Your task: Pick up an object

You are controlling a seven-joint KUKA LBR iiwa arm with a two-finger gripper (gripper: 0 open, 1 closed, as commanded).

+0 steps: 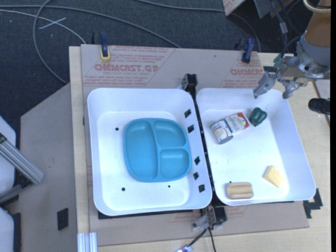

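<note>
A pale wooden surface (pixel 79 140) fills mid-frame, clamped with printed cardboard beneath two white bins. The left bin (pixel 100 140) holds a blue divided plate (pixel 156 149). The right bin (pixel 294 146) holds a can (pixel 229 127), a dark green object (pixel 257 116), a yellow wedge (pixel 273 176) and a tan block (pixel 239 190). The end effector (pixel 275 91), upper right, hangs open over the bin's rim, holding nothing. Cables (pixel 63 9) cross dark carpet along the top.

Divided tray (pixel 156 149) in left bin (pixel 100 106); can (pixel 229 128), bread roll (pixel 239 190), wedge (pixel 273 176) in right bin (pixel 296 140).
</note>
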